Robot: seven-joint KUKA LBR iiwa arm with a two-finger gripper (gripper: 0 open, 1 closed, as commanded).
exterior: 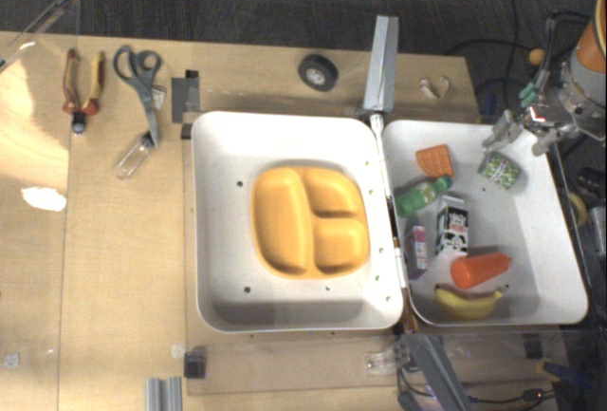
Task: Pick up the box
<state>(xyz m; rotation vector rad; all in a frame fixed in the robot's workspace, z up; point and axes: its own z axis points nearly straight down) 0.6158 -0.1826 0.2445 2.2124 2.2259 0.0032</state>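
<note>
The box (453, 231) is a small white carton with black print. It lies near the middle of the right bin (560, 248), between a green bottle (421, 196) and an orange carrot (480, 270). My gripper (521, 138) hangs over the bin's far right corner, well up and right of the box. Its fingers are spread open with nothing between them. A green speckled ball-like item (500, 172) sits just below the left finger.
The right bin also holds an orange waffle-like square (434, 159), a slim purple item (417, 247) and a banana (467, 301). In the left bin (220, 210) is a yellow divided tray (309, 220). Scissors (142, 82), pliers (80, 86) and a tape roll (318, 71) lie on the bench.
</note>
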